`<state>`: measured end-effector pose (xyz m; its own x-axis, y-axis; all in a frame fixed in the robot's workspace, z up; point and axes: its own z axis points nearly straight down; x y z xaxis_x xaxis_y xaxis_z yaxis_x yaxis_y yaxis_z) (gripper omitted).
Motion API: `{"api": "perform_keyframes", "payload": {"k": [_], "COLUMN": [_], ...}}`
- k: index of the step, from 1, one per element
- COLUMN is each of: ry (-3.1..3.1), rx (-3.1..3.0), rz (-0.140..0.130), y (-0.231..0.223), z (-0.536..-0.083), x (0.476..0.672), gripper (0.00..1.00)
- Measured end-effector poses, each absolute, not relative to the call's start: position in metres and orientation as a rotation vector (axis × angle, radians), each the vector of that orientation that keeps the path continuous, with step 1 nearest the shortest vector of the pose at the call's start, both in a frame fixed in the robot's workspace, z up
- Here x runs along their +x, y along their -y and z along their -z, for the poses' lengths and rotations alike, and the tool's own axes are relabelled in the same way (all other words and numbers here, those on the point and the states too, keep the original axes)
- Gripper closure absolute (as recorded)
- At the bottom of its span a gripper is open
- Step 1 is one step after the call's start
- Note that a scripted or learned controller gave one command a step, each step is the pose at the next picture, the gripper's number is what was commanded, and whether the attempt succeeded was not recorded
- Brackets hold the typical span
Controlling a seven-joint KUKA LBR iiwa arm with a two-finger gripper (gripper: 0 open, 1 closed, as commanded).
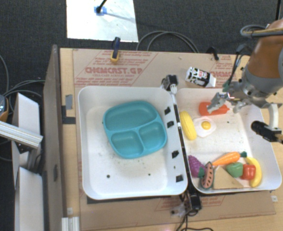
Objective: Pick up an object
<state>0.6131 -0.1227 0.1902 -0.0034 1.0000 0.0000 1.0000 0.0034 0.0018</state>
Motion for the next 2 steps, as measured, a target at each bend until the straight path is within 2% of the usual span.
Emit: {"api": "perform_keyframes", "payload": {"k": [1, 2], "ry": [-2.231, -2.245], "rx": [2.217, 2.255], "rz": [0.004, 0.046], "y": [0.119, 0.12], "z": [-0.088, -0.079], "x": [0.635, 0.66], "gripper": [0.0, 0.0]}}
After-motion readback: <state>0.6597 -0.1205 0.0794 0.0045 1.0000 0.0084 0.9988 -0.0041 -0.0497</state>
